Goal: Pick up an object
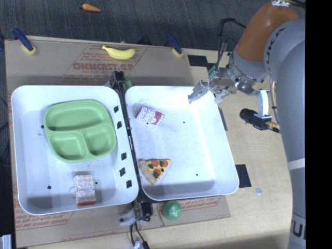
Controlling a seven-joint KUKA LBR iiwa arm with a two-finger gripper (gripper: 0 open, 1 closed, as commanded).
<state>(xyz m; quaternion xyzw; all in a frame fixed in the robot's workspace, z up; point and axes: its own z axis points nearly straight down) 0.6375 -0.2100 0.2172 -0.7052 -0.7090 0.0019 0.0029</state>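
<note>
Camera view: you see the jaws (pixel 199 92) over the right bin's (pixel 224 154) far right corner, spread apart, gripping nothing. The red-white packet (pixel 150 116) lies near that bin's far left corner; the pizza slice (pixel 154 169) near its front left corner. The left bin (pixel 21 154) carries a green tray (pixel 79 129).

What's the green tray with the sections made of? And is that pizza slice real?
The green tray looks like matte molded plastic: one even color, smooth rounded edges. The pizza slice is probably a plastic or rubber toy, since its colors look flat and bright, though this view can't confirm it.
</note>
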